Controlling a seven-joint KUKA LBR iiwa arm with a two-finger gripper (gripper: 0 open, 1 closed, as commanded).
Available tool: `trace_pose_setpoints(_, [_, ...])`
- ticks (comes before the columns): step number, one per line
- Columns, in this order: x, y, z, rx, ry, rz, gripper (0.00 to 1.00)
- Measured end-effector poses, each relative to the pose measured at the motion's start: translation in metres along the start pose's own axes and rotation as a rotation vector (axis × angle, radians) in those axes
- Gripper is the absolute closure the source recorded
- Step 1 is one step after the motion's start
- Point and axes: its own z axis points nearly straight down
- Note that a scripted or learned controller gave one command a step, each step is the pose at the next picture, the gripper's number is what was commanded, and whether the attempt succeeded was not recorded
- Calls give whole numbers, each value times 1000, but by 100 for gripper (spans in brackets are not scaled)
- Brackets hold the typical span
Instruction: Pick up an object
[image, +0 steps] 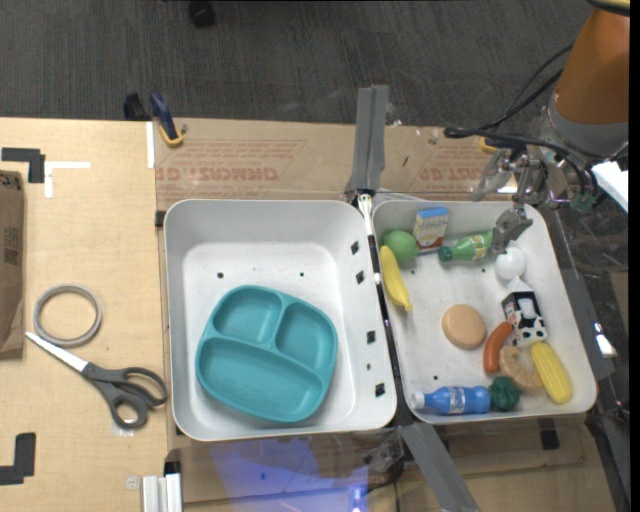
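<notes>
My gripper hangs over the far right corner of the right bin, under the orange band of the arm. Just below it lie a white egg and a green bottle. The same bin holds a small carton, a green ball, a banana, a tan bun, a black-and-white cow carton, a sausage, a corn cob and a blue bottle. I see nothing held in the gripper.
The left bin holds a teal divided plate. On the wooden bench to the left lie scissors and a tape roll. Cardboard lies behind the bins. Cables hang near the arm at the upper right.
</notes>
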Motion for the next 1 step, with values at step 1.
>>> trace_pose_setpoints(1, [-1,-16,154,1,-3,-21,0])
